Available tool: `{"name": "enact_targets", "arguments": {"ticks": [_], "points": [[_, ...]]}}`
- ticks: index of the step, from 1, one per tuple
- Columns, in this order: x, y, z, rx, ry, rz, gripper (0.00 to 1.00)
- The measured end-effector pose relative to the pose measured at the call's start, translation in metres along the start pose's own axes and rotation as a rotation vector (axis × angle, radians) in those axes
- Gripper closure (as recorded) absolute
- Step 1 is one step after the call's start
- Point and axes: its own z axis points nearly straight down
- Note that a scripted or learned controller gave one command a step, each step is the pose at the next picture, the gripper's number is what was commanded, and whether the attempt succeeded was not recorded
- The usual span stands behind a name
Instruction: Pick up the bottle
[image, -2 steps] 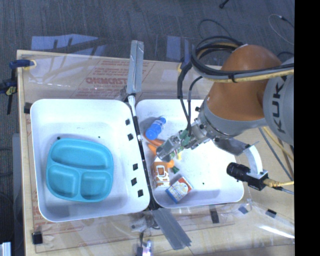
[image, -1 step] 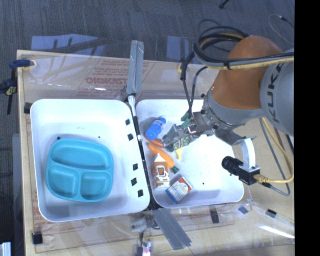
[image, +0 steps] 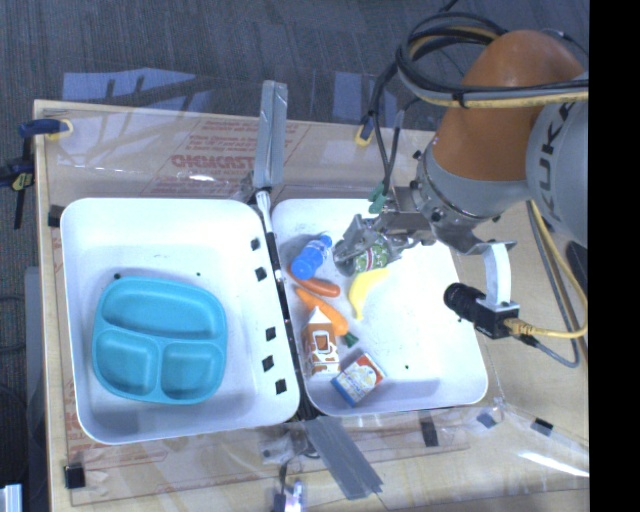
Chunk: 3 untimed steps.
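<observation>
The bottle is small and blue, and it lies in the right bin near that bin's upper left corner, close to the divider. My gripper hangs low over the same bin, just to the right of the bottle and apart from it. A green and white item sits right under the gripper's right side, partly hidden by it.
Below the bottle lie an orange carrot and a yellow banana. Two small cartons rest near the right bin's front. A blue divided plate lies in the left bin.
</observation>
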Motion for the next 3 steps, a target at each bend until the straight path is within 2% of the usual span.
{"name": "enact_targets", "arguments": {"ticks": [1, 2, 3], "points": [[0.060, -0.006, 0.143, 0.005, 0.001, 0.284, 1.00], [0.074, -0.006, 0.065, 0.000, 0.001, 0.136, 1.00], [0.035, -0.048, 0.130, 0.004, 0.001, 0.167, 1.00]]}}
